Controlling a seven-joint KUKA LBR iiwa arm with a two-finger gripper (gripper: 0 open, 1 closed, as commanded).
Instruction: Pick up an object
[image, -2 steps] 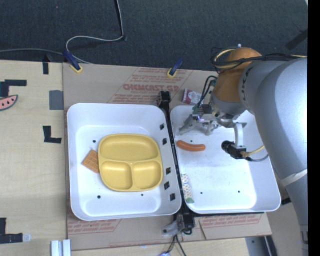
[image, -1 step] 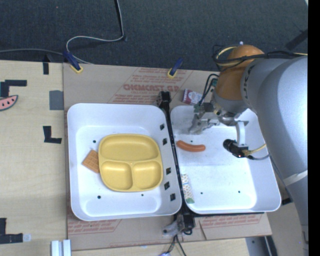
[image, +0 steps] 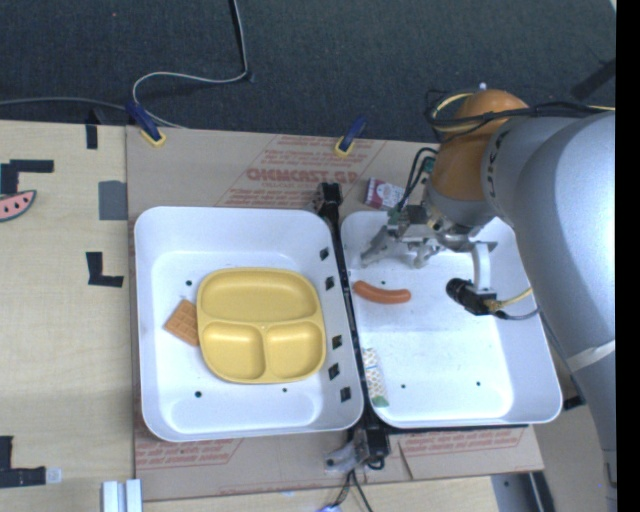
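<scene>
**Near the hot dog, nothing held**

My gripper hangs over the right bin's far end, fingers spread and holding nothing. The hot dog lies just beside me, close to the divider. It looks round and slick; closing off-centre could roll it away.

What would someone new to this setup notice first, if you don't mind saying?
Probably the yellow divided plate in the left bin, with a tan cracker tucked at its left edge. Next, the big grey arm reaching from the right, its gripper over the right bin just above a small sausage.
</scene>
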